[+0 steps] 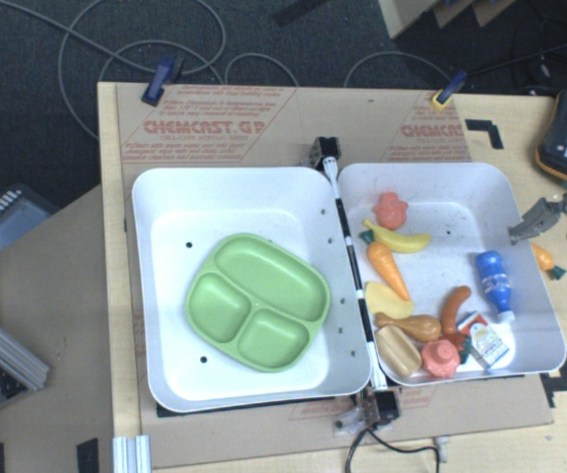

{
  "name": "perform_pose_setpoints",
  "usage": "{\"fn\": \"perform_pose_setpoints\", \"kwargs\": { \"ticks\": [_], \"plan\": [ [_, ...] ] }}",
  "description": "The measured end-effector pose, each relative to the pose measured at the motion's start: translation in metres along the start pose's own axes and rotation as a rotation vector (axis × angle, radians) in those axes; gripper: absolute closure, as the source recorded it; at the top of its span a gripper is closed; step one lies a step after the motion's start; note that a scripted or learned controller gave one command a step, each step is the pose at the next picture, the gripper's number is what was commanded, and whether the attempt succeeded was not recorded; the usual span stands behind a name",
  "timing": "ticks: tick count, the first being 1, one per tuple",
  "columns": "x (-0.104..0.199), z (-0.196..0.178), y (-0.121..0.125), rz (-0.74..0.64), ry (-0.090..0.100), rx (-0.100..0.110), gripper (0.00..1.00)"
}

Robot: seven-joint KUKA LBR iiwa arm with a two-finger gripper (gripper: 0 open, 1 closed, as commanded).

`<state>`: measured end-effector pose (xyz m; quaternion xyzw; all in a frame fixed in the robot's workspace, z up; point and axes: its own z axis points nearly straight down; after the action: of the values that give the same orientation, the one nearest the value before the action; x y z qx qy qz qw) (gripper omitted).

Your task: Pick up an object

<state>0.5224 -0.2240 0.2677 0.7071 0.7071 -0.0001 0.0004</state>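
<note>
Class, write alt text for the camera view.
Two white bins sit side by side: the left bin holds a green divided plate, the right bin toy food and a blue bottle. The end effector hovers at its right rim.

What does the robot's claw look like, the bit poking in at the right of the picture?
Little of it is in view. The claw is a small grey metal piece with thin, angular prongs, looking dull and unpainted, at the right rim of the right-hand white bin. Behind it sits a blockier grey part at the picture's edge. No cables or markings can be made out on it.
</note>
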Motion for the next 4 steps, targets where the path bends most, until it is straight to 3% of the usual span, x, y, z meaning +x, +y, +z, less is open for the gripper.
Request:
{"fn": "perform_pose_setpoints", "kwargs": {
  "ticks": [1, 2, 3, 4],
  "plan": [
    [0.039, 0.104, 0.055, -0.001, 0.003, 0.004, 0.00],
    [0.007, 0.180, 0.010, -0.002, 0.006, 0.005, 0.00],
    [0.006, 0.169, 0.011, -0.001, 0.001, 0.000, 1.00],
    [0.078, 0.122, -0.001, -0.001, 0.002, 0.001, 1.00]
  ]
}}
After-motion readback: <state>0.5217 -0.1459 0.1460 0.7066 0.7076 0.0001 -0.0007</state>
